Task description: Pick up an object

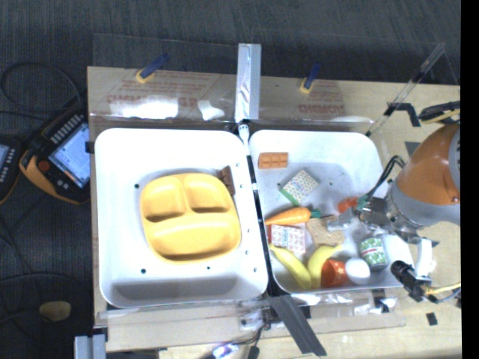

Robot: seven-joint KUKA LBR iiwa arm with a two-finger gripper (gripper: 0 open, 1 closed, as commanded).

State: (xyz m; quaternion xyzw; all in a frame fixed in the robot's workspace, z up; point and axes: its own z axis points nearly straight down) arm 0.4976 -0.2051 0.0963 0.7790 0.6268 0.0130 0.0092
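Observation:
The right bin (pixel 352 149) holds a heap of toy food. An orange cracker (pixel 273 160) lies at its far left, with a green-and-white box (pixel 300 186) just below it. A carrot (pixel 288 215), a red-and-white packet (pixel 287 238) and a bread slice (pixel 324 232) fill the middle. Two bananas (pixel 303 266), a red tomato (pixel 336 272), a white egg (pixel 358 269) and a green can (pixel 373 250) crowd the near edge. My gripper (pixel 370 212) hangs low at the bin's right side, just above the green can and next to a small orange-red piece (pixel 348 204).
The left bin (pixel 120 200) holds a yellow compartment tray (pixel 190 214) with a small brown item (pixel 226 178) at its far right corner. The arm's orange band (pixel 432 172) leans over the right bin's rim. A handheld pendant (pixel 63 159) and cables lie left of the bench.

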